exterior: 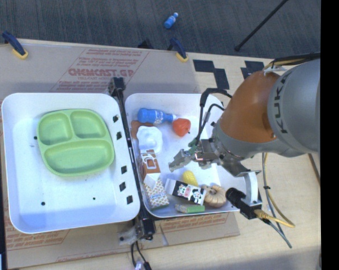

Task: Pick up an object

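Nearest me, along the front wall of the right bin (158,211), lie a black-and-white carton (190,192), a tan doughnut-like toy (215,195) and a yellow piece (190,177). The gripper (183,157) hangs just above and behind that yellow piece, nothing visibly between its fingers; whether they stand apart or together, I cannot tell. The yellow piece looks the likeliest pick, just toward the front from the gripper. Farther back sit an orange toy (181,126) and a blue bottle (154,116). The arm's bulk hides the bin's right side.

The arm (271,114) is covering the right bin's (158,101) far side. The gripper's (183,157) fingers are blurring into clutter, their gap unreadable.
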